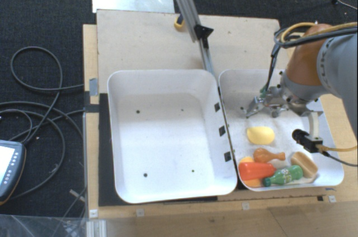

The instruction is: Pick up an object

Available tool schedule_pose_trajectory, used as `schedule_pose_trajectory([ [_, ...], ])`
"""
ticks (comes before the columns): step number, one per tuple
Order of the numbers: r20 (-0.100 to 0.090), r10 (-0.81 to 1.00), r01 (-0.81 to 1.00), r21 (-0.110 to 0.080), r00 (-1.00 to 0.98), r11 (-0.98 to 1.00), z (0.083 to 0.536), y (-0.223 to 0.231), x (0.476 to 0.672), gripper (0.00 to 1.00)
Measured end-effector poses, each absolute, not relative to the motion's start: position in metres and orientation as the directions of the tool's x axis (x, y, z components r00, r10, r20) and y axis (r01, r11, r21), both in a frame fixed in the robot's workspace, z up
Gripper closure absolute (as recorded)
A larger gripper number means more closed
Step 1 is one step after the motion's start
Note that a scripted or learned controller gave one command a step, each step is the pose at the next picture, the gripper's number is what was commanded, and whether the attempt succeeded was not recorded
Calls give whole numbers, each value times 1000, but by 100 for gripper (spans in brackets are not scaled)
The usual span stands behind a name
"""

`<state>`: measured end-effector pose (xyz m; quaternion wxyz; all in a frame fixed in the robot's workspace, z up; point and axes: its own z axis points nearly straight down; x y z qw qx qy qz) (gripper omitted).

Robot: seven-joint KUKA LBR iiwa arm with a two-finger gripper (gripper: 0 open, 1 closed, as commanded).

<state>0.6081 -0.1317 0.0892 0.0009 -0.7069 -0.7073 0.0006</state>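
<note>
The gripper [262, 108] hangs with fingers spread and nothing between them, just above the yellow lemon [260, 134] in the right bin [235, 85].

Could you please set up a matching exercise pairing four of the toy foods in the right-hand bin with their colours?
Things:
1. smooth rounded plastic lemon-like piece
2. toy plastic bottle lying on its side
3. toy plastic chicken drumstick
4. long toy plastic carrot-like piece

Colours:
A. green
B. red-orange
C. pale yellow
D. brownish orange

Pairs: 1-C, 2-A, 3-D, 4-B
</note>
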Motion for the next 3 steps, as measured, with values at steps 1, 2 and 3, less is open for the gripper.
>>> schedule_pose_trajectory([
  [1, 0, 1000, 1000, 4, 0, 0, 102, -132, 610, 100],
  [2, -1, 1000, 1000, 8, -5, 5, 167, -129, 613, 100],
  [3, -2, 1000, 1000, 8, -5, 6, 215, -133, 622, 100],
])
